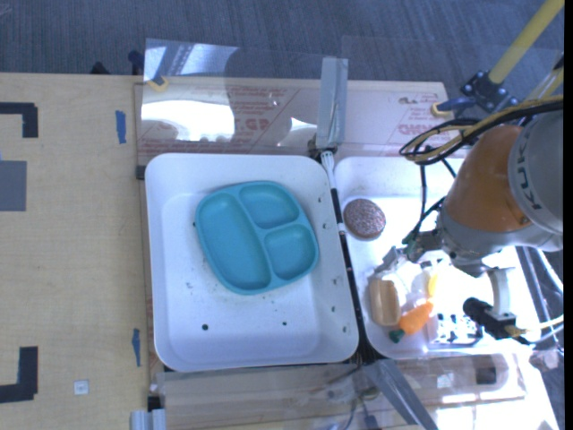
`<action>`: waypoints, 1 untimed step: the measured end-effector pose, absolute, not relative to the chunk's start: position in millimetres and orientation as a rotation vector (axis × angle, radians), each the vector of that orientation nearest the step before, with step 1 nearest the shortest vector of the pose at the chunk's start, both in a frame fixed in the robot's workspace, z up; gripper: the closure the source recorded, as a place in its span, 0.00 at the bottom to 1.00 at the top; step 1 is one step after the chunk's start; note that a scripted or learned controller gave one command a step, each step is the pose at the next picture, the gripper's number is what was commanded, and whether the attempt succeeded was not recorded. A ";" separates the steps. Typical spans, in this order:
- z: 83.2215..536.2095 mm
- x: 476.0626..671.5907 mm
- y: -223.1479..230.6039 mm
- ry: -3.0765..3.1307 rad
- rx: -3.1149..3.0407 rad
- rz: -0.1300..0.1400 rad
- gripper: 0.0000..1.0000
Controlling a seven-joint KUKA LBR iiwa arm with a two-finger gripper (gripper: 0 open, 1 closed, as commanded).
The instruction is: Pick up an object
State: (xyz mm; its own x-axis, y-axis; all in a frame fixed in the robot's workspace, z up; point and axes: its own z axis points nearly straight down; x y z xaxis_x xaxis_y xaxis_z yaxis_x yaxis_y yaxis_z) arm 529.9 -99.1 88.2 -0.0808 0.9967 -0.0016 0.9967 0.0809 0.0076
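Your two-finger gripper (421, 267) sits low in the right white bin (394, 173) — its state I cannot tell. Tan bread-shaped block (385, 301), small orange carrot-like piece (414, 318) and yellow-white bits (428, 285) lie crowded together — a closing grasp may nudge neighbours and slip off.

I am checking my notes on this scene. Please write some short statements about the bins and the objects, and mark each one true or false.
1. The blue tray lies in the left bin. True.
2. The tray has three compartments. True.
3. The brown round object rests on the tray. False: it is in the right bin.
4. The orange object is in the left bin. False: it is in the right bin, beside a tan object.
5. The arm reaches over the right bin. True.
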 end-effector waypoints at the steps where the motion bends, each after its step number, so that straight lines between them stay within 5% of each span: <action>1: 88.4 484.8 -121.7 2.451 1.952 0.009 0.00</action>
